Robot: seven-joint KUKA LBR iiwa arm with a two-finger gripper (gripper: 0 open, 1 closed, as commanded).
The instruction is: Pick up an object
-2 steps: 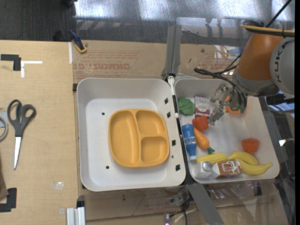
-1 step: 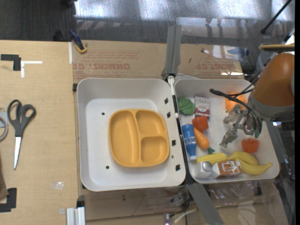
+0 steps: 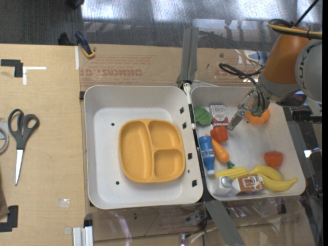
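While the arm reaches in from the right, its hand hangs low over the far part of the right bin, beside an orange fruit that lies just under the wrist. One finger slants down and left toward a red pepper-like piece; the other is lost against the wrist, so whether the hand stands apart or together cannot be told, and nothing shows between the fingers. The orange fruit, the nearest candidate, looks like a light, hard plastic toy: smooth, round, apt to roll or squirt out of a pinch. A grip across its widest girth, fingers level on opposite sides, would likely hold best. Elsewhere in the same bin lie a carrot, a blue bottle, a banana, a small carton and a green leafy piece. The left bin carries a yellow divided plate.
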